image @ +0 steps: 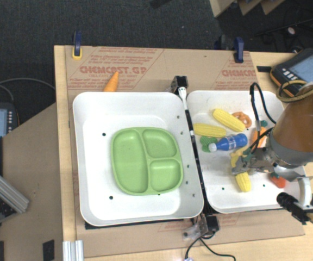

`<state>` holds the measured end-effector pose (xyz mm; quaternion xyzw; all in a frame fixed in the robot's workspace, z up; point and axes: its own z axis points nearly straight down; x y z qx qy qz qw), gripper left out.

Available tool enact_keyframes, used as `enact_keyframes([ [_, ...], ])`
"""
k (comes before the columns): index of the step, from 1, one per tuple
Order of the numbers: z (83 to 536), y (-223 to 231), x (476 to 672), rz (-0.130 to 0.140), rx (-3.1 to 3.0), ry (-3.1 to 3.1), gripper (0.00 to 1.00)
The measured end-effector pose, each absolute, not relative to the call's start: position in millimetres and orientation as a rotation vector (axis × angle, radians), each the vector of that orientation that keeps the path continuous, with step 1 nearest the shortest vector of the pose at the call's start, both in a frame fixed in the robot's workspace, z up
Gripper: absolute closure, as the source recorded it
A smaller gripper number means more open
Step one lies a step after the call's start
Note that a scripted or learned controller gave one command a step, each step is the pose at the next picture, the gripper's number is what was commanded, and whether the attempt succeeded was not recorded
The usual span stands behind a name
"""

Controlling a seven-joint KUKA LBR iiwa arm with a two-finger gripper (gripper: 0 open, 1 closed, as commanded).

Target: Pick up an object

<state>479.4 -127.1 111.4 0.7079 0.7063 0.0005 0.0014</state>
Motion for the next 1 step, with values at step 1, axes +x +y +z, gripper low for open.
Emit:
enact_keyframes([
  [1, 188.8, -33.6, 480.8, 0.011, 2.208, 2.229, 1.0],
])
